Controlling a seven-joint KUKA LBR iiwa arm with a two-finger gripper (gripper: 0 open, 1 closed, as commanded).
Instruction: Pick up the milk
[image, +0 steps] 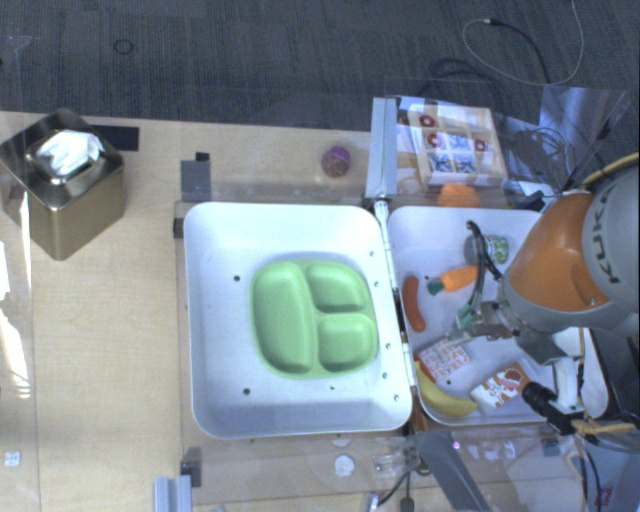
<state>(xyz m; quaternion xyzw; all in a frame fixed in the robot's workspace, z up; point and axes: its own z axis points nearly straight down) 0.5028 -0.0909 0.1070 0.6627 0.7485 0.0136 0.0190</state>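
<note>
The milk carton (499, 388) lies on its side at the near edge of the right bin (430, 225), beside a banana (445, 403), a snack packet (445, 358), a sausage (412, 303) and a carrot (457, 279). It is judged light and slightly crushable, best taken across its flat sides. The gripper (470, 318) hangs above the packet, its state impossible to tell; the left bin (215, 300) holds a green divided plate (313, 317).

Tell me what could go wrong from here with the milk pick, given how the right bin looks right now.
1. Clutter: the milk carton lies tilted near the bin's front edge, close against the banana and a small printed box, so the fingers may snag a neighbour or grab the wrong item.
2. Occlusion: the arm's orange band hides much of that bin, so a miss could be hard to spot.
3. The gripper sits over the carrot and sausage, not the milk.
</note>
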